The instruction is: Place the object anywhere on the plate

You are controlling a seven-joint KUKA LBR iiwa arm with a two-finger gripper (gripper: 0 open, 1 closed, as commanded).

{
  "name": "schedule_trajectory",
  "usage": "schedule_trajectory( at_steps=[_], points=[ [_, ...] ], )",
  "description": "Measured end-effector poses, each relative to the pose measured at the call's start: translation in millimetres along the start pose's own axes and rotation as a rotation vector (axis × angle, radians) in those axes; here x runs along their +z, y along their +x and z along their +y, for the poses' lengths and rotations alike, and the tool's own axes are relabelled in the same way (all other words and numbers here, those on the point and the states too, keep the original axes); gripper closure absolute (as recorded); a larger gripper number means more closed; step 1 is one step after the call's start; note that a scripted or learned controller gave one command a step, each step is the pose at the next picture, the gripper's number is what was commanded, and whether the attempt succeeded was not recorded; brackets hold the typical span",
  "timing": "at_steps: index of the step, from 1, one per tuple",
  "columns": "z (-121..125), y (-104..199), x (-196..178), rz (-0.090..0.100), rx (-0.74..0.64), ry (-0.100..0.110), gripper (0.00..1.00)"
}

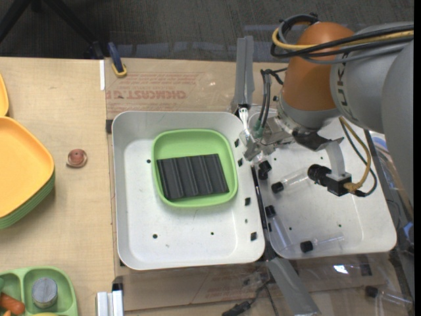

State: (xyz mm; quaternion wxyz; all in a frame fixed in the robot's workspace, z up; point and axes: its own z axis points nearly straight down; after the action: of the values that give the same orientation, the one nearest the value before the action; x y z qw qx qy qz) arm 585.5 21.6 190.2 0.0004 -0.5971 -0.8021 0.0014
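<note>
Grey arm (388,78) with its orange band (316,64), nearest the lens, reached in over the right white bin (355,236); black and yellow cables looped across its top. Jaws: hidden under the wrist near the divide between the bins, so whether they were spread or pressed together could not be told, and nothing could be seen held.

Left white bin (131,229): contained one green plate (227,143), square with rounded corners, lying in the bin's upper middle. On the plate lay a dark ribbed object (193,176), flat, slightly tilted, covering most of the plate's lower centre and touching it.

Right white bin, beside the green plate's bin: a few small dark pieces and clear tube-like bits lay scattered on its floor; what they were could not be told.

Bench (52,97), pale wood, left of the green plate: a stack of yellow dishes (20,170) at the frame's edge, a small reddish round knob (77,157) between that stack and the left bin, and a green divided tray (39,288) at the lower corner holding a grey round item and something orange.

Brown cardboard sheet (171,91) lay beyond the green plate, under both bins. Dark carpet (184,12) lay beyond the bench.
</note>
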Motion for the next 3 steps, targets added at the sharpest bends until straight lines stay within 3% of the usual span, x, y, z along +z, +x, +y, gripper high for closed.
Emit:
schedule_trajectory(
  at_steps=[1,2,3],
  points=[
    [0,0,0,0.000,0.000,0.000,0.00],
    [25,63,0,0.000,-0.117,-0.001,0.00],
    [23,108,-34,-0.001,0.010,-0.001,0.00]
  ],
)
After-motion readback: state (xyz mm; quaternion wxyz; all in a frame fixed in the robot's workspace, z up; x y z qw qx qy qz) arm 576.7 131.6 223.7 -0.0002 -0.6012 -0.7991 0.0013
